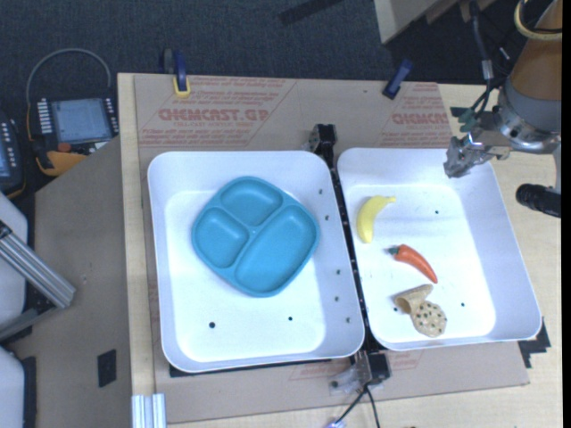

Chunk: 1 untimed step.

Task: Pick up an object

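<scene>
Cookie (429,317): you see a speckled biscuit at the near end of the right bin (508,239), touching a tan cone-shaped piece (411,300).
Carrot (416,259): orange-red, lying just beyond them, apart from both.
Banana (371,215): yellow, toward the right bin's left wall, farther back.
Blue plate (257,235): three compartments, tilted in the middle of the left bin (169,239).
Worktop (143,123): brown sheet printed in red; you can read "CHEMCAST", the rest is too faint.
End effector (459,160): hangs over the right bin's far edge, well apart from the food; you cannot tell its state from here.
</scene>
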Each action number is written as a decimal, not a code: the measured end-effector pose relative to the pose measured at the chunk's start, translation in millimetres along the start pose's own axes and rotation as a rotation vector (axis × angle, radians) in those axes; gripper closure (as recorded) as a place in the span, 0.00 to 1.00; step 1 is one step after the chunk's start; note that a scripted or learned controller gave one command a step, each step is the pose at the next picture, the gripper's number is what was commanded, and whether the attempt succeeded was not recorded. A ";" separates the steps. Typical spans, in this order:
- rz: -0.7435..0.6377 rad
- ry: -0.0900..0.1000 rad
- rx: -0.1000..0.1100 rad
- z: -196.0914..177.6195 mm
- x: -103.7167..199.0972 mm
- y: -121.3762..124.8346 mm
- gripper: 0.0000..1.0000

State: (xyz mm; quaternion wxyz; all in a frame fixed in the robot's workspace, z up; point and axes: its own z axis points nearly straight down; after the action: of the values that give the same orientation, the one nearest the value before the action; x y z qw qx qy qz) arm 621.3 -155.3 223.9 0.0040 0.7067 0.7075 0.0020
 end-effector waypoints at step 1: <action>0.000 0.000 0.000 -54.2 -0.4 1.8 1.00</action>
State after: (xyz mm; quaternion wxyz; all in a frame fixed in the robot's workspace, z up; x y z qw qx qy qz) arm 622.7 -155.5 278.1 0.0040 0.7066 0.7076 0.0018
